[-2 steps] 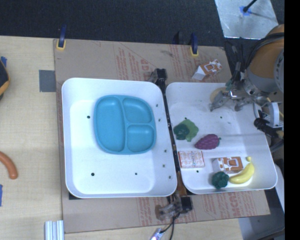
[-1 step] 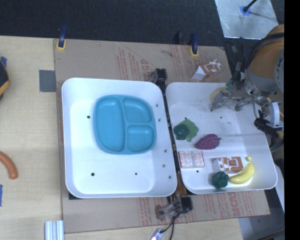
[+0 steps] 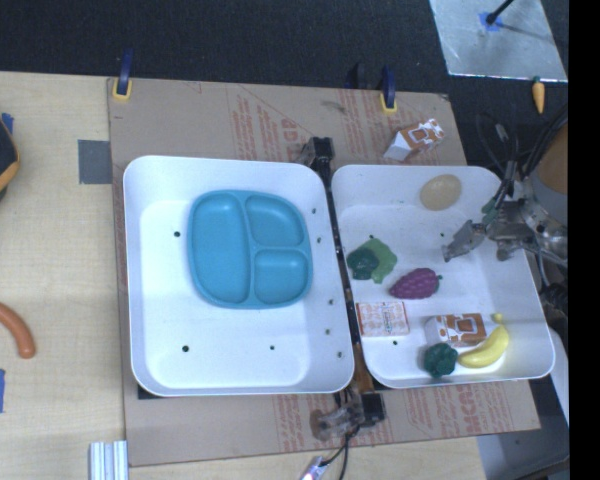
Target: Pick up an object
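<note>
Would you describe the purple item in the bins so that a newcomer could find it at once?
Look in the right-hand white bin, beside the one holding the blue divided plate. Near its middle, right of the green broccoli-like toy, lies the bunch of grapes. It is the bin's one purple thing, bumpy and oval.

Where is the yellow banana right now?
The banana lies in the right-hand bin, near its front right corner, beside a small orange-and-white carton and a dark green toy.

Even overhead light, slightly soft img
</note>
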Action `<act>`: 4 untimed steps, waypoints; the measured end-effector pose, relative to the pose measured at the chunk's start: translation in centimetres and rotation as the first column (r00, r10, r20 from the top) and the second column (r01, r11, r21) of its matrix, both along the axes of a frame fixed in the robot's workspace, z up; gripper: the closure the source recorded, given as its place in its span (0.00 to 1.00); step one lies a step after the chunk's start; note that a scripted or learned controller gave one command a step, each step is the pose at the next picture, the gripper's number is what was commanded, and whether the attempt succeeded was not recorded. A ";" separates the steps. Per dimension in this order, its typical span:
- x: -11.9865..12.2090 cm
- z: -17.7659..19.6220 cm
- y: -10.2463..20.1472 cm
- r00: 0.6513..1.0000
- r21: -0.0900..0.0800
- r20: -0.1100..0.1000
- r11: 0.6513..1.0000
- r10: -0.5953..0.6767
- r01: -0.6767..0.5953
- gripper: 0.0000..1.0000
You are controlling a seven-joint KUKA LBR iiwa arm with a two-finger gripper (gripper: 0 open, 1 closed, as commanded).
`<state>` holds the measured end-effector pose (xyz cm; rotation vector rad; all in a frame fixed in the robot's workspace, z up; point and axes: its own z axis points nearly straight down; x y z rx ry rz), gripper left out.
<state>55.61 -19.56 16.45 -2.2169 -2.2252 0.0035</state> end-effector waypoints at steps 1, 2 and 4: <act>8.0 -6.9 -1.2 1.000 0.001 -0.002 1.000 0.001 -0.001 0.00; 10.0 -7.0 0.2 1.000 0.001 0.001 1.000 0.001 -0.001 0.00; 10.0 -7.2 -1.6 1.000 0.001 0.000 1.000 0.000 0.000 0.00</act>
